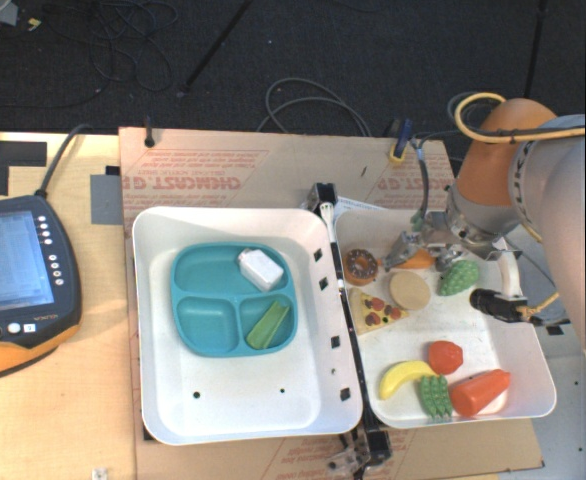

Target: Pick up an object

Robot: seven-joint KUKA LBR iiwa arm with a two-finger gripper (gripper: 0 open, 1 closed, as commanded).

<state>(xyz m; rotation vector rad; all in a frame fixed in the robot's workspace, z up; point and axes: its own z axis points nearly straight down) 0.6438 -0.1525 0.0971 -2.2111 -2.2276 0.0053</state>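
A: Where is the tool placed, and why there?

B: It is lowered over the upper part of the right bin, where the toy foods are crowded together. An orange piece is seen right at its tip, so that piece is judged to be the target. Whether the tool is open or closed cannot be told, and no grip on anything can be confirmed.

A: How is the target described?

B: It is small and orange, partly hidden by the tool; its shape cannot be made out. It lies between the donut and the green bunch, just above the tan disc.

A: And the remaining things?

B: A pizza slice is laid beside the disc. Nearer the front, a tomato, a banana, a green cob and a carrot are grouped close together. In the left bin, a teal tray is set, with a white block and a green slice kept in its compartments. Both bins are carried on the tabletop.

A: Why is that corner thought awkward?

B: The neighbours are packed tightly, so one could be nudged when the tool is closed.
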